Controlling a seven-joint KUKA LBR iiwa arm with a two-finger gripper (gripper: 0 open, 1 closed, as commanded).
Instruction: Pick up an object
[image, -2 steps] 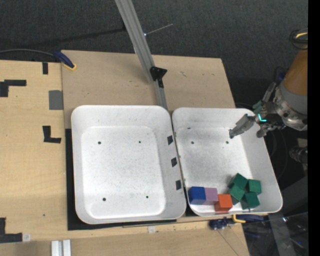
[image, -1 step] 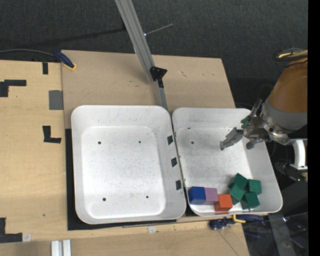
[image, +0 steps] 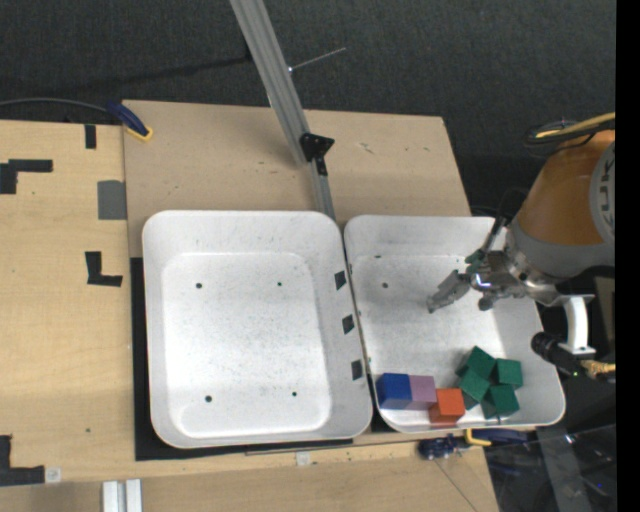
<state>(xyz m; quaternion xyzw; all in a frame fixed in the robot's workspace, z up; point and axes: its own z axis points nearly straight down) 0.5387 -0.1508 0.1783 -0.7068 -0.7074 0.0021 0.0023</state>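
Gripper (image: 440, 297) over right bin (image: 400, 240), fingers apart, narrow gap, holding nothing. Blocks clustered at bin's near edge: blue cube (image: 394, 389), lilac cube (image: 423, 389), orange cube (image: 449, 404), green blocks (image: 490, 378), approx cubic, long axis unclear. Matte, hard-edged.

Blocks (image: 455, 388) — right bin's (image: 400, 250) near corner
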